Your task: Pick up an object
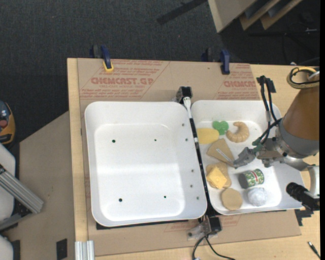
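Gripper: dark two-finger tool low in the right white bin, fingers parted, nothing between them, tips beside the tan cardboard-like wedge. Best practice, judged: centre over that wedge, clear of the green-labelled can, then close.

You look down on a dark carpeted floor around a bench topped with a brown board printed in red lettering. Two blue clamps pin the board's far edge, and pale wooden furniture stands at the top right. An aluminium rail crosses the lower left under even light.
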`<state>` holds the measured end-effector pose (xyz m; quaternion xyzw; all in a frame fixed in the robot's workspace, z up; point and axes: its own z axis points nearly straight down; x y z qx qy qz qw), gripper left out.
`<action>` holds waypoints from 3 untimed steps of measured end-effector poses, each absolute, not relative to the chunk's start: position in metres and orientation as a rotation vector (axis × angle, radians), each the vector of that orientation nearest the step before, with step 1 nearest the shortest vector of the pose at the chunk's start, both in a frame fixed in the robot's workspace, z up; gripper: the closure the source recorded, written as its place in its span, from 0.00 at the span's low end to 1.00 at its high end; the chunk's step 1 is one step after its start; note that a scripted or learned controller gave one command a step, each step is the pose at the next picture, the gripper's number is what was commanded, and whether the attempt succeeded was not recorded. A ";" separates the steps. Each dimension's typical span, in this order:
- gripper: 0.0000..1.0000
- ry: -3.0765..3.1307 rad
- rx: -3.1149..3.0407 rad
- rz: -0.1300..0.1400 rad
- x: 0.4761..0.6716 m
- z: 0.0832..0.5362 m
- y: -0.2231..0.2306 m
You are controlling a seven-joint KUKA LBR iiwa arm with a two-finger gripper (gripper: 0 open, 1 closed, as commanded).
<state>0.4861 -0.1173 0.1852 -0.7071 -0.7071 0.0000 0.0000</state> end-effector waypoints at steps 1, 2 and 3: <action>0.00 -2.220 -2.219 -0.002 0.516 0.081 -0.107; 0.00 -2.227 -2.223 -0.005 0.557 0.087 -0.109; 0.00 -2.230 -2.224 -0.008 0.618 0.088 -0.116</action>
